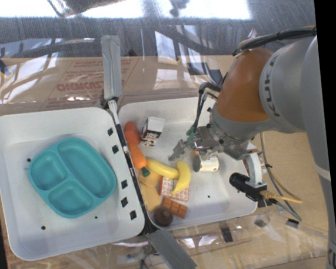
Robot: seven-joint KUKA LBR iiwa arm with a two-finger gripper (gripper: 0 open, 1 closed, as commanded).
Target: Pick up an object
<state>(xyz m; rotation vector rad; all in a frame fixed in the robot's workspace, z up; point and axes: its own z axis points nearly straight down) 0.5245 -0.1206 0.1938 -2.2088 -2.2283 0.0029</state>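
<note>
The grey arm with its orange band fills the right of the frame, reaching left over the right bin. The bench carries 2 white bins side by side; the left bin holds 1 teal divided plate with 3 compartments, lying at the middle of that bin.

The jaws hang over the middle of the right bin, just right of the fruit pile; whether they are apart or together cannot be told, and nothing shows between them.

Along the right bin's left wall lies an orange carrot. Below and right of it, 2 yellow bananas lie touching. A small white carton sits at the bin's upper middle. A small white cup-like container lies just under the wrist. A red-and-white packet lies under the bananas, with a brown block below it and a dark round item at the lower edge.
</note>
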